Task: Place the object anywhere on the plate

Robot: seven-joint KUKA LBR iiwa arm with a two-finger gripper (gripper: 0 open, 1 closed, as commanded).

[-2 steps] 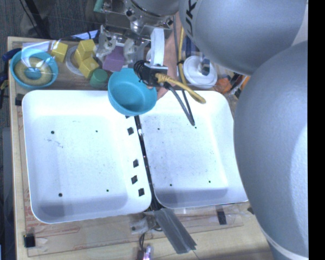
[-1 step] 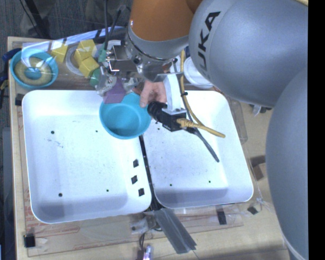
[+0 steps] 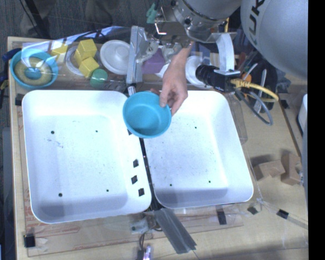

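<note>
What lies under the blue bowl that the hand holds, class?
The blue bowl hangs over the seam where the left bin and right bin meet. The rims under it are covered. The hand grips its right edge.

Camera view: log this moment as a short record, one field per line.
hand: a person's hand reaches in from the top and grips the rim of the blue bowl
blue bowl: open side up, over the seam between the two bins
left bin: white, speckled floor
right bin: white, speckled floor
gripper: above the bins' far edge, fingers' state unclear
behind bins: yellow blocks, white lid
</note>
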